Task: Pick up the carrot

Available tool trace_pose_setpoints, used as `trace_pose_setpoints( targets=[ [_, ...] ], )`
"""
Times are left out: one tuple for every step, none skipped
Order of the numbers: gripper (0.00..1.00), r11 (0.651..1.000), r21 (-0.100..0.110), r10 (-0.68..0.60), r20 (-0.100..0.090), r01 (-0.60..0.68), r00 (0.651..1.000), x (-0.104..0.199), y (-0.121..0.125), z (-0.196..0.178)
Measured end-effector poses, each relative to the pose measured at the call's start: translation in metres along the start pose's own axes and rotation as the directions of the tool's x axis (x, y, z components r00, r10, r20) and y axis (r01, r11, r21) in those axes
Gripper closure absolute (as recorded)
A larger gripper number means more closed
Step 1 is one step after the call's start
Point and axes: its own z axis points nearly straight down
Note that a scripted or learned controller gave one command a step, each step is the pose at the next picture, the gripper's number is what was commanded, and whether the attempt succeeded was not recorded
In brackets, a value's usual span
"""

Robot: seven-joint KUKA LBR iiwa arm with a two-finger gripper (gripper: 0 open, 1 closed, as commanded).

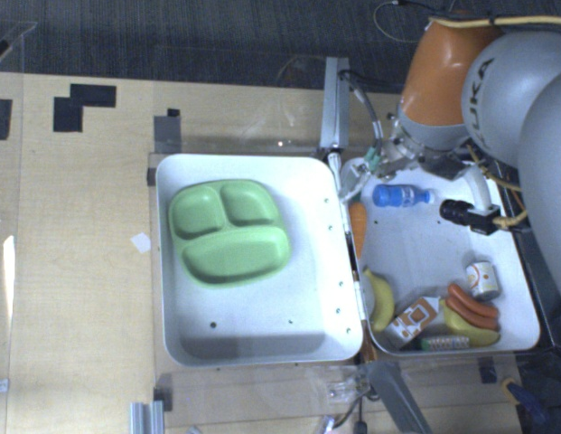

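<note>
Camera view shows me the carrot (357, 227) lying lengthwise along the right bin's (524, 319) left wall, just below my hand (375, 163). I cannot tell the hand's state.

Right bin (524, 319): middle floor open. Carrot (358, 227) lies tight against left wall; blue bottle (399, 195) just beside its upper end; banana (381, 300) below. Packet (414, 320), sausages (472, 306), small can (483, 279) crowd the lower corner.
</note>
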Motion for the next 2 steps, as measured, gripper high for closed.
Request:
trace_pose_setpoints(
  targets=[
    [0.0,0.998,0.002,0.057,-0.001,-0.057,0.998,0.019,-0.04,0.0],
    [0.0,0.995,0.0,0.102,0.0,-0.102,0.995,-0.023,-0.042,0.0]
  ],
)
